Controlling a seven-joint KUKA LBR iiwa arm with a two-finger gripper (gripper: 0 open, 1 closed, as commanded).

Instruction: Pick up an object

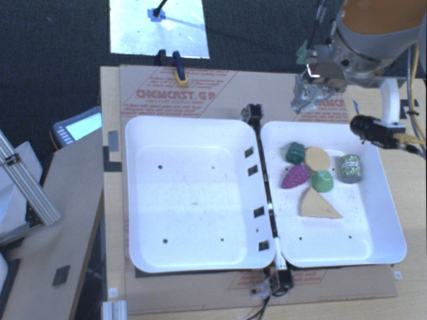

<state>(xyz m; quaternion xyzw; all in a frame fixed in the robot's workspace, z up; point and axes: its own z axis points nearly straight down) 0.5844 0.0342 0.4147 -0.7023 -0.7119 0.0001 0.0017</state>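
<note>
The right bin [383, 235] holds a cluster of small objects: a dark teal lump [295, 153], a round tan piece [317, 158], a magenta bumpy piece [294, 176], a green piece [322, 181], a grey-green can [349, 168] and a tan wedge [318, 205]. My gripper [308, 99] hangs above the far edge of the right bin, up and behind the cluster, apart from every object. Nothing shows between its fingers.
The left bin [133, 199] sits beside the right one, with a black clipped divider [262, 185] between them. A black fixture [375, 131] juts over the right bin's far right corner. A shiny metal plate [159, 19] lies beyond the bench.
</note>
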